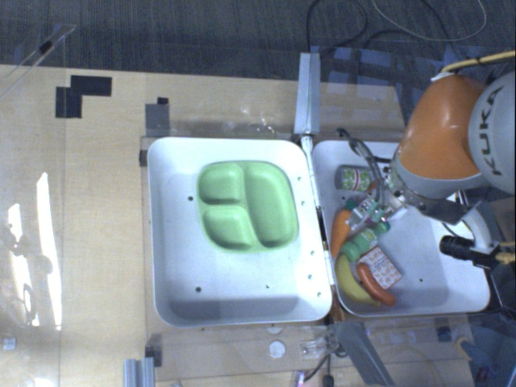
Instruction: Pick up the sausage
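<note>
Sausage lies diagonally, upper-left to lower-right, in right bin

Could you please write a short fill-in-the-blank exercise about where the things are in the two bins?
1. The green plate lies in the ____ bin.
2. The sausage lies in the ____ bin, near its front edge.
3. The plate has ____ compartments.
4. The banana beside the sausage is ____ in colour.

Missing words: left; right; three; yellow
</note>
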Robot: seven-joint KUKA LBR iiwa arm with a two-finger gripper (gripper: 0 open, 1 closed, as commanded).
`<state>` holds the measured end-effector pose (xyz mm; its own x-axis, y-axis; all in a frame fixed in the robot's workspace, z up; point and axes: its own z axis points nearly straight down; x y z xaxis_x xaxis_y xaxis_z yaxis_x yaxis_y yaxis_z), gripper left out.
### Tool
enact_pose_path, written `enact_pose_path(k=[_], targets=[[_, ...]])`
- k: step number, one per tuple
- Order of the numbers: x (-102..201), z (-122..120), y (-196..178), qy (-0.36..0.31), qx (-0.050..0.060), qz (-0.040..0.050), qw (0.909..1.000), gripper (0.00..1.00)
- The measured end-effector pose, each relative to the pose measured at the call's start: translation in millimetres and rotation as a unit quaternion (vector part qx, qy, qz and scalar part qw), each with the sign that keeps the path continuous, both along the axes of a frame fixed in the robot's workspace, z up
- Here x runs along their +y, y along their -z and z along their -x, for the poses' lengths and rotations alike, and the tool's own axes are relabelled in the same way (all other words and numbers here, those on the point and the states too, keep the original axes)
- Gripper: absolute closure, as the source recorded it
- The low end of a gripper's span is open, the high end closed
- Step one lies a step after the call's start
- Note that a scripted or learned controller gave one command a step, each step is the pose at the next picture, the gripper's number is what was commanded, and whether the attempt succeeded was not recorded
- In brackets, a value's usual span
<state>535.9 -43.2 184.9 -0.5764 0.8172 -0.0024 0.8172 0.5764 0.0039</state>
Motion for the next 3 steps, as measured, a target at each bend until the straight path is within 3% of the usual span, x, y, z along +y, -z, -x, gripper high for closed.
enact_pose_path(k=[1,2,3], targets=[[80.3,47.8,-0.2,-0.018,0.0,-0.0005,0.9998,1.0],[39.5,34.9,-70.8,0.036,-0.003,-0.0002,0.9994,1.0],[52.9,47.6,-5.9,-0.156,0.0,0.0003,0.9878,1.0]])
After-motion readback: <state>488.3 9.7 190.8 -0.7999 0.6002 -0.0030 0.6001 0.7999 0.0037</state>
